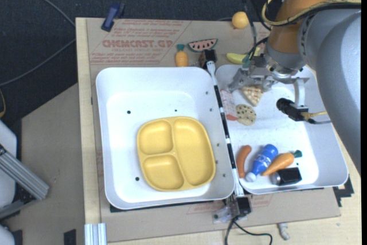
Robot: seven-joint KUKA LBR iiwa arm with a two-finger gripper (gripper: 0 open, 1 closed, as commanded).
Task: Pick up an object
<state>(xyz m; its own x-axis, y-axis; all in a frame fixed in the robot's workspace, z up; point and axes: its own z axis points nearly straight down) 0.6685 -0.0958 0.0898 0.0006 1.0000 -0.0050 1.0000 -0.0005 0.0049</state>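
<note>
The grey KUKA arm point(335, 49) reaches into the right bin point(324, 140), its gripper point(252, 82) low over a pale wedge-shaped toy point(252, 94) at the bin's far end; whether the fingers grip it cannot be told. The left bin point(114, 123) bears a yellow divided plate point(175, 153). Near the wedge lies a cookie point(245, 114); a blue bottle point(262, 160) and toy carrot point(281, 162) lie together at the near end.

Gripper point(250, 84) fingertips perhaps hidden behind tan item point(252, 94)
</note>
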